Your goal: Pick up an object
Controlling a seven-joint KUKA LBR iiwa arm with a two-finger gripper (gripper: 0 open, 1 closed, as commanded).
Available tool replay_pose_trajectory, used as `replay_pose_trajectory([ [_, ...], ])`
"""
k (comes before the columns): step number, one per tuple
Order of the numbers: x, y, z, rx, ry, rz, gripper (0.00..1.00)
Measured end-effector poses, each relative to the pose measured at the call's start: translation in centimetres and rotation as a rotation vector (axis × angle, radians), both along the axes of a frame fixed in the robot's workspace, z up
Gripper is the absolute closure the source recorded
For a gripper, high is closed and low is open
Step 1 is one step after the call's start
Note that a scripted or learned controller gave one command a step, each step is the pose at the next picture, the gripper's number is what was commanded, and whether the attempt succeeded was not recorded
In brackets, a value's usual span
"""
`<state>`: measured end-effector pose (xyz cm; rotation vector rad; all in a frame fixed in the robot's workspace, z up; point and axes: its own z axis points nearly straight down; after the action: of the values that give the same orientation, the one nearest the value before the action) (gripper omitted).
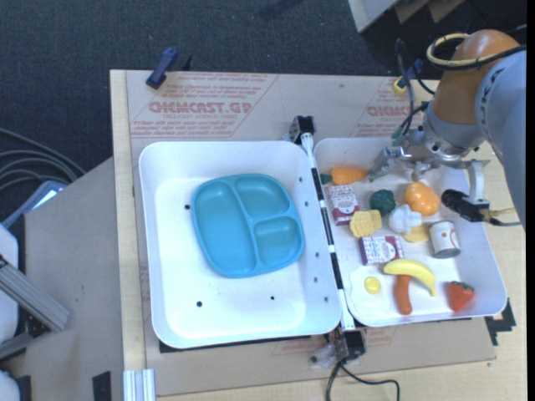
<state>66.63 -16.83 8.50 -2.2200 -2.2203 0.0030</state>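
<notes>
The right bin (493, 261) holds several toy foods. An orange piece (347, 175), a red-and-white packet (341, 203), a dark green item (383, 200) and an orange fruit (420, 197) lie at its far end. A white bulb (404, 220), a yellow block (365, 222), a small can (443, 238) and a pink box (380, 248) sit mid-bin. A banana (411, 271), a sausage (403, 295) and a red fruit (459, 295) lie near the front. My gripper (399, 161) hangs over the bin's far edge, just above the green item and the orange fruit, with nothing seen in it.
The left bin (167, 291) carries a blue divided plate (248, 224). A black clip (303, 127) joins the bins at the back, another (347, 345) at the front. A blue clamp (160, 68) sits on the board's far left corner. A small yellow piece (372, 285) lies beside the sausage.
</notes>
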Motion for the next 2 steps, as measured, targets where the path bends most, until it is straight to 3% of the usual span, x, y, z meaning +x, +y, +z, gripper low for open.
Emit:
replay_pose_trajectory([
  [2, 0.00, 0.06, 0.01, 0.000, 0.000, 0.000, 0.00],
])
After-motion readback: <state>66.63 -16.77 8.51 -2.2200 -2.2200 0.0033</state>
